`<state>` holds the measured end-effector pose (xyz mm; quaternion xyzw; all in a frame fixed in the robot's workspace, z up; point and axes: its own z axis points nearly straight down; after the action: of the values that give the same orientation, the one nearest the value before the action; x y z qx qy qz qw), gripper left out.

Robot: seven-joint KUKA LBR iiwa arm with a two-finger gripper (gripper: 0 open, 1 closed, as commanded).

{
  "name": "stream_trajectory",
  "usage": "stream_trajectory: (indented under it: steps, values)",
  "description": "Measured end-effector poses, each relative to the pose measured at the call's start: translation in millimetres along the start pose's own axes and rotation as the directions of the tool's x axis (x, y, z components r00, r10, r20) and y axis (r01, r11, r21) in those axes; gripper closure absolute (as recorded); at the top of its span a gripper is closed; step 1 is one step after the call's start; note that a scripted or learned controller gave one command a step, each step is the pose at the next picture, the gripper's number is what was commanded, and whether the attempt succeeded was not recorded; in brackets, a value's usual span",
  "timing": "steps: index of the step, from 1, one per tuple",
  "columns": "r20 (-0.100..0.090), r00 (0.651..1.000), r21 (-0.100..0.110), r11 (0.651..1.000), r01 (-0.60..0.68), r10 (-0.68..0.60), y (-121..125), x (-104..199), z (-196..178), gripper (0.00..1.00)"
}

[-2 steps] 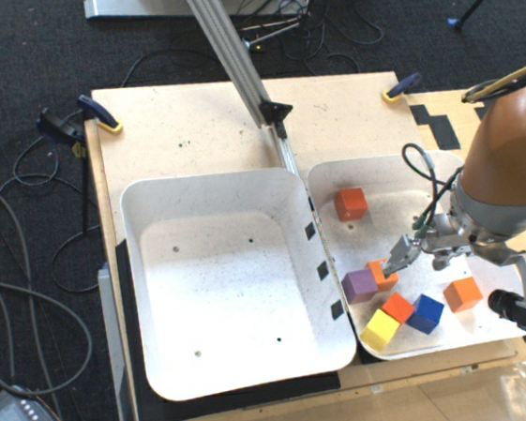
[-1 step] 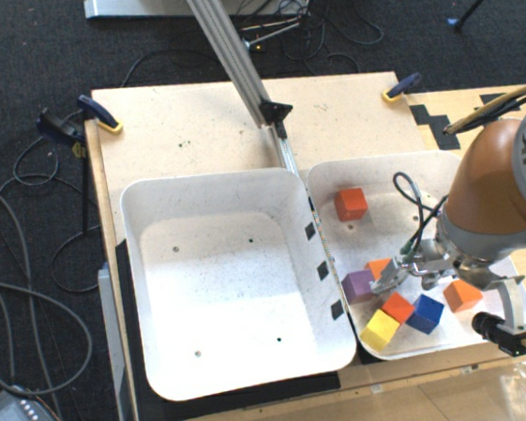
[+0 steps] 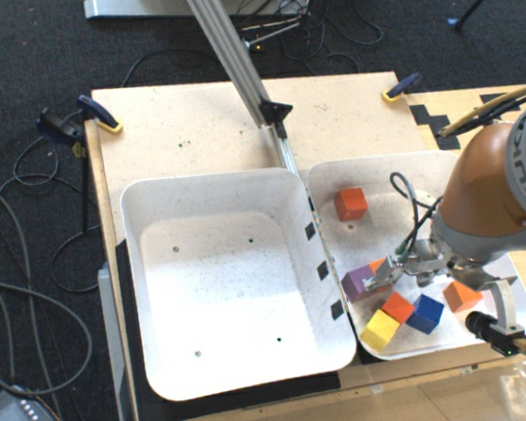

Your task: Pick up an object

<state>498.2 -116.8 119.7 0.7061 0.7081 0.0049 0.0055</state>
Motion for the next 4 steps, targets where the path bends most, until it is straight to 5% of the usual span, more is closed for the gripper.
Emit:
stream_trajectory:
  steps: [1,4]
  values:
    - [-0.002,1.000,0.000,1.000,-0.002,0.002,0.5,0.8,-8.0,1.00]
    - [0.001,1.000,0.009,1.000,0.001,-0.001,15.9,-0.9,-173.6,1.00]
